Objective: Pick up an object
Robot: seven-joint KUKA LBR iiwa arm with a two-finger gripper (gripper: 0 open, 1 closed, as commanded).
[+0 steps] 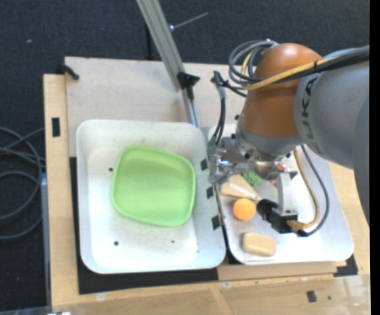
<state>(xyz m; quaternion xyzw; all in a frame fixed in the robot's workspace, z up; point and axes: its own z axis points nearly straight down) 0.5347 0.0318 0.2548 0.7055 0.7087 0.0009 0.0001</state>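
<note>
The right bin [334,231] holds an orange ball [244,209], a tan rounded block [259,244] near its front edge, a cream wedge-shaped piece [237,190] and a small green thing [251,177] partly hidden under the arm. My gripper [229,165] hangs low over the left part of this bin, just behind the cream wedge and the ball. The wrist covers most of the gripper from above. Nothing can be seen held in it.
A light green square plate [154,186] lies in the left bin [98,143]. A metal pole [167,44] slants up from between the bins at the back. The big arm body covers the back of the right bin.
</note>
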